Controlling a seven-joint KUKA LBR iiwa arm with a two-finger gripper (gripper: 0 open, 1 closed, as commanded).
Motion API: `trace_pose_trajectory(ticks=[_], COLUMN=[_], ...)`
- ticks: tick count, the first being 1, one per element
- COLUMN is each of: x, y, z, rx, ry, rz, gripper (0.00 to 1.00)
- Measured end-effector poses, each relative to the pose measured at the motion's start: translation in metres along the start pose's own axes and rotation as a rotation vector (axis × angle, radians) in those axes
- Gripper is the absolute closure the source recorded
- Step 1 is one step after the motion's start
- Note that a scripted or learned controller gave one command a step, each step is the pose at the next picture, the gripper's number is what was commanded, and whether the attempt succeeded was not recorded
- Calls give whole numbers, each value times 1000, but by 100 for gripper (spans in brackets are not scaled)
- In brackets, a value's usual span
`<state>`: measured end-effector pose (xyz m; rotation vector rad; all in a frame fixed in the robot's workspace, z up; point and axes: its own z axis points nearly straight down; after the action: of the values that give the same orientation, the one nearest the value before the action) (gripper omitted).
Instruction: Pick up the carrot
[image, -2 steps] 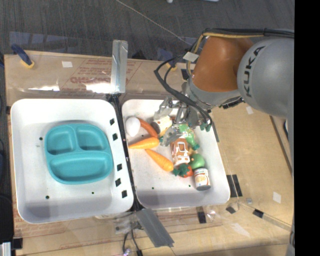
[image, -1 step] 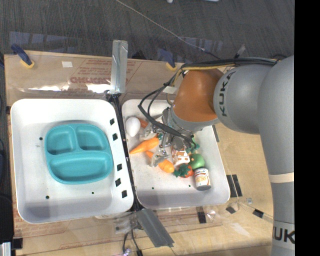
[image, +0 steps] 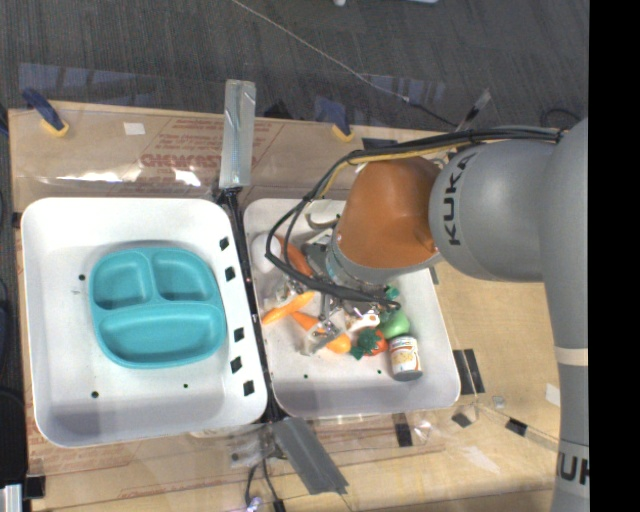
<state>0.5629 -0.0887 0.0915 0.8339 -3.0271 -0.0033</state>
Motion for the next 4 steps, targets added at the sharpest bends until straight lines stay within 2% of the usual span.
trace_pose_trajectory(ticks=[1, 2, 3, 4], x=[-2, 0, -17, -45], y=[1, 0, -36, 18], z=[-11, -105, -168, -98], rx=[1, 8, 6, -1], ry=[-3, -9, -5, 1], rz=[-6, 85, 249, 341], gripper=[100, 100, 100, 100])
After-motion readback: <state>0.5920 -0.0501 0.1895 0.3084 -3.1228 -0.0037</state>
